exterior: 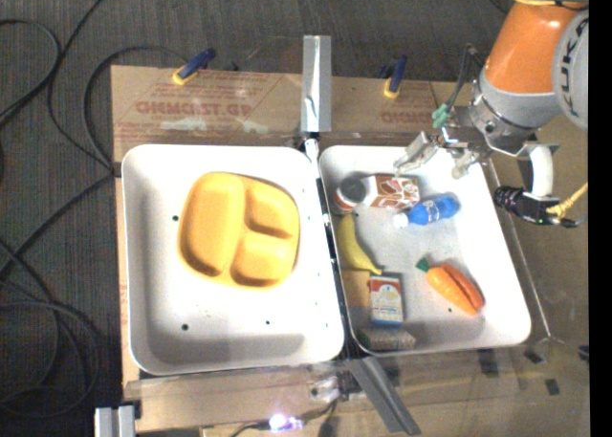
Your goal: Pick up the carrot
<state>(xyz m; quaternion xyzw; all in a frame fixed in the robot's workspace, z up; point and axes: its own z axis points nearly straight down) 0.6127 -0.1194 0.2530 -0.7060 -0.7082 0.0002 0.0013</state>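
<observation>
Across the bench we see two shallow white bins side by side: the left bin holds a yellow divided tray lying near its middle, and the right bin holds a scatter of small things. Along the right bin's left wall we find a banana, and below it a small red and white carton with a dark object just beneath, at the near rim. Toward the far end lies a can with a red and white label, and just beside it a blue bottle with a white cap, tilted across the bin. The carrot lies in the near right part of this bin, orange with a green tip pointing up-left, apart from the bottle above it and the carton to its left, with bare white floor around it. The gripper hangs over the far edge of the right bin, beside the can and above the bottle, and we see its two fingers spread apart with nothing between them. The carrot is well apart from the jaws, nearer to us, with the blue bottle lying between the two.
</observation>
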